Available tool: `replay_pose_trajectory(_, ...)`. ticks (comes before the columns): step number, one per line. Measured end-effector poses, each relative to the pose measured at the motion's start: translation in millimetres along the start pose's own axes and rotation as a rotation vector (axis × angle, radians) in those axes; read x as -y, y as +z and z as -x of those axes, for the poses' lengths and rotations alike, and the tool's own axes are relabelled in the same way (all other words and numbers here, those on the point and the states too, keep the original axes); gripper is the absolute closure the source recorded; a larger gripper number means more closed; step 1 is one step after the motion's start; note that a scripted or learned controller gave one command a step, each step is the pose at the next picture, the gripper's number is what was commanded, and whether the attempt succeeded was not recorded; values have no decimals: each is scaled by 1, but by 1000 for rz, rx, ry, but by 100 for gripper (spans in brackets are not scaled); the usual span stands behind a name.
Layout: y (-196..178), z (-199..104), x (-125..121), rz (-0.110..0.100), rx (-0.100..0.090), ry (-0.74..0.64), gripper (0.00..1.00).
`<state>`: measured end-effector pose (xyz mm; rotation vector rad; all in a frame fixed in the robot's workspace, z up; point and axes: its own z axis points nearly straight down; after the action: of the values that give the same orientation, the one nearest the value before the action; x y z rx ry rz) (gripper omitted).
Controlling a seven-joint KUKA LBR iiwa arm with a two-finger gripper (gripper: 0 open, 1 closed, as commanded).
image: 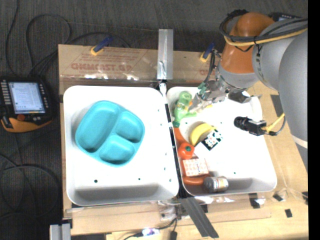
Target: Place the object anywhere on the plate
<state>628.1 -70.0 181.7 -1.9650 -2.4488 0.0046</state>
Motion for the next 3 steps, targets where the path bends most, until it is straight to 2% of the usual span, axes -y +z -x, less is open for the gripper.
replay_pose_trajectory(1, 1, -85, 22, -1, -1, -30, 100)
replay_pose_trajectory(2, -24, -131, 100, -2, -2, -307, 100)
replay_pose_trajectory(3, 4, -200, 49, -2, -1, -415, 100)
